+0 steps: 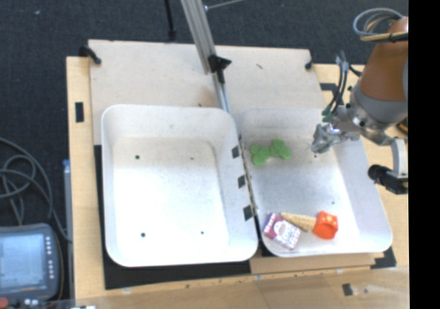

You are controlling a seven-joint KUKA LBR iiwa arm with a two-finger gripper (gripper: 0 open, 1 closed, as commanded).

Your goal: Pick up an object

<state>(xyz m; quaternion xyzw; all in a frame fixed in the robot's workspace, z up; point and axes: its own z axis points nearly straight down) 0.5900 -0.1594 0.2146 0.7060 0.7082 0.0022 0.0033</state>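
A green toy [269,152], lumpy and two-lobed, lies on the floor of the right bin [357,184] in its upper left part, close to the wall shared with the left bin [172,184]. Near the front edge of the same bin three more things sit in a tight cluster: a small purple-and-white packet [282,230] at the left, a tan cone-shaped piece [298,219] lying on its side just beside it, and an orange block [326,225] touching the cone's wider end. The gripper [322,139] hangs over the upper right part of the right bin, to the right of the green toy and apart from it, with nothing visible between its fingers; whether those jaws are spread or closed cannot be told from this slanted view. The grey arm [378,104] with its orange band reaches in behind it from the right. The two white bins rest side by side on a pale wooden bench [165,73], and a slanted metal rail [196,18] crosses above the bench toward the gap between them. A tablet-like screen [26,259] and cables lie on the dark floor at the lower left.
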